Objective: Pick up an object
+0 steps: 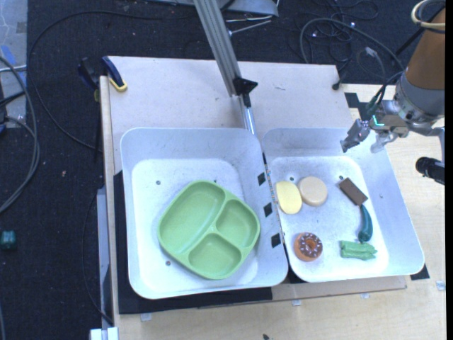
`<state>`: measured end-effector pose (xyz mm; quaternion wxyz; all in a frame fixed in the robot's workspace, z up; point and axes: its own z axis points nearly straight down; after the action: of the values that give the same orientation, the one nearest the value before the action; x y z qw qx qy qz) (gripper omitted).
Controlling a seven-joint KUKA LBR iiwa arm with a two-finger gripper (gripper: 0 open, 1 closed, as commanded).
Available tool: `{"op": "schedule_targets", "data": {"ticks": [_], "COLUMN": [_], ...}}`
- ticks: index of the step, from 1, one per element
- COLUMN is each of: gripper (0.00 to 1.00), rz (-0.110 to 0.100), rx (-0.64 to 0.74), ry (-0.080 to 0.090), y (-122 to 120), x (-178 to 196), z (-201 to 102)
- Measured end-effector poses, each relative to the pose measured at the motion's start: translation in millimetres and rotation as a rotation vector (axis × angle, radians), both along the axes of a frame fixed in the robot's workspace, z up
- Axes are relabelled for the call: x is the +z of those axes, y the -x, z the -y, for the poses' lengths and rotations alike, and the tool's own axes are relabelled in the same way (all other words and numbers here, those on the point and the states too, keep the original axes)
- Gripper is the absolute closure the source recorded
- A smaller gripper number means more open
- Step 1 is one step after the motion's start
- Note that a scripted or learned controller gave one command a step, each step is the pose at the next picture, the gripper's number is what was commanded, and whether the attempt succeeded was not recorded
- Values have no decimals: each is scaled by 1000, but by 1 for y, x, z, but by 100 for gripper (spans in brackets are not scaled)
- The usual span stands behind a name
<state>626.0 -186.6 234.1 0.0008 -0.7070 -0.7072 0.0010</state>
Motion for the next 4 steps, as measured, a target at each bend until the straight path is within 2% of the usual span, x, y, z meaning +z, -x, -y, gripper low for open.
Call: {"op": "schedule_targets", "data": {"ticks": [1,3,4], "gripper": [0,0,0], "rz": [3,-2,13], "rx": [1,-2,-1], "ry": [1,-1,3], "y": [-1,18,14], "x": [2,-101,-137], "z": [0,7,8]}}
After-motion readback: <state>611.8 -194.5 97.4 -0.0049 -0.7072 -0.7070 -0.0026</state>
